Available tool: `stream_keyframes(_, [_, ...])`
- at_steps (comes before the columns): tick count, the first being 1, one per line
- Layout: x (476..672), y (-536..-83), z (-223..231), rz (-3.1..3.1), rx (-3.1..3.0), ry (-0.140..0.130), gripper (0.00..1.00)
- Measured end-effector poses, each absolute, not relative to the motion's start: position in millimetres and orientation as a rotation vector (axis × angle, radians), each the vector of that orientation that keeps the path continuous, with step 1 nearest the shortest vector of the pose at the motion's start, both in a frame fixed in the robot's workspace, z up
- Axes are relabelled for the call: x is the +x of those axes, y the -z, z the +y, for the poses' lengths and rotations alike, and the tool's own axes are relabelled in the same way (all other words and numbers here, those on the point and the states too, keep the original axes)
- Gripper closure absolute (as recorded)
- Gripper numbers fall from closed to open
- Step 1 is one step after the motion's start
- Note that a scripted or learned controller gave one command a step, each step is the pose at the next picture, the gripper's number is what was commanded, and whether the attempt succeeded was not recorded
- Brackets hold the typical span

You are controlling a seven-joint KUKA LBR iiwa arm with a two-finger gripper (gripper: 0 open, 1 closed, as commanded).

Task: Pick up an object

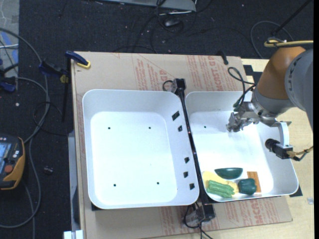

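Several small objects lie at the near edge of the right bin (209, 103): a dark green bowl-shaped piece (229, 172), a light green ridged piece (220, 188), a teal lump (246, 185), a yellow flat piece (213, 176) and an orange block (253, 176). My gripper (235, 124) hangs over the far middle of that bin, well away from the objects. I see nothing between its fingers.
The left bin (94, 133) sits beside the right one, with a black divider strip (185, 133) between them. The arm's grey wrist and orange band (276, 78) come in from the right. Cables and a blue-yellow clamp (77, 59) lie beyond the bench.
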State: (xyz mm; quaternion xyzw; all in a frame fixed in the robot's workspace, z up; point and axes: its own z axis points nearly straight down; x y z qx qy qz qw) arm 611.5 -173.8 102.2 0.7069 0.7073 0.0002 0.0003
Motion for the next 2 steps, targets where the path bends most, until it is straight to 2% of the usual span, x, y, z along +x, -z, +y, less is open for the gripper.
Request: stream_keyframes(2, [605.4, -197, -169, 2.219, 2.219, -0.003, 1.0])
